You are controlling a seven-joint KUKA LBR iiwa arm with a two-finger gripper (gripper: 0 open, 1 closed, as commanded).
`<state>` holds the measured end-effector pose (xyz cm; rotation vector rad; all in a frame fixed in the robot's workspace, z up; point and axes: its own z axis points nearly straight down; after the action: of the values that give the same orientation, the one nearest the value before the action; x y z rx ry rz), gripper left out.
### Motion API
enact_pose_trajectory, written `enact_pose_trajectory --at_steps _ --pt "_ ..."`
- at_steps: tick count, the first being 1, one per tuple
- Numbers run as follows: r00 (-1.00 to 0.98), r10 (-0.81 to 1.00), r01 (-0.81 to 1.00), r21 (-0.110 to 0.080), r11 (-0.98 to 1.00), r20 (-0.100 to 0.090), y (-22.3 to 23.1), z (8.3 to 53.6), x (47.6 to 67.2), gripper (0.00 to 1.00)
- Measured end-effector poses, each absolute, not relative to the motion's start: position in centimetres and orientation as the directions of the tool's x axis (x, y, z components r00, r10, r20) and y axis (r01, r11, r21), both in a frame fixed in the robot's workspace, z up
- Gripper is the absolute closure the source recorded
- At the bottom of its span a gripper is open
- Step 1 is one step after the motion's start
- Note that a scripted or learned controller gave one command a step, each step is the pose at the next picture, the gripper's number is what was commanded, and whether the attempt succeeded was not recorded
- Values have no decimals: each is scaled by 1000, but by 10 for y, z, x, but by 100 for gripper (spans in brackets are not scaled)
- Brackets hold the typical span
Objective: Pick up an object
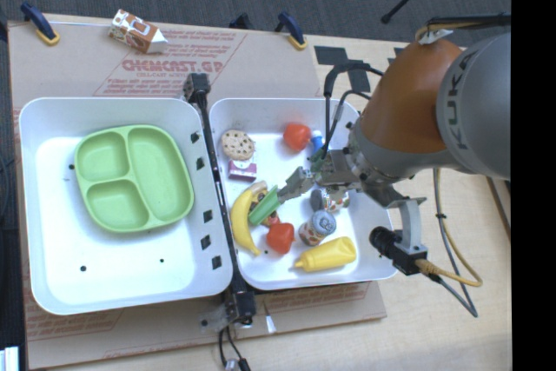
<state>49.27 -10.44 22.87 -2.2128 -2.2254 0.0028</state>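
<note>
The two-finger gripper (294, 184) is reaching left over the right white bin (261, 113) — finger state unclear. Just left, the curved yellow plastic banana (245, 215) is lying lengthwise, tip pointing toward the bin's near edge — no label legible.

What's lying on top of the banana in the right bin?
A green object lies across the banana, covering part of its upper half. The gripper sits just above and to the right of it. Whatever part of the banana lies beneath the green object is hidden.
</note>
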Motion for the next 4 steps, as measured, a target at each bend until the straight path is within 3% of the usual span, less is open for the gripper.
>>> enact_pose_trajectory --at_steps 1,2,3,4 --pt "-7 1000 1000 -3 7 1 -124 111 497 0" --pt "-13 1000 1000 -4 13 0 -124 121 498 100" --pt "-4 1000 1000 0 4 -1 -182 138 477 100" --pt "-6 1000 1000 1 6 -1 -201 173 568 100"
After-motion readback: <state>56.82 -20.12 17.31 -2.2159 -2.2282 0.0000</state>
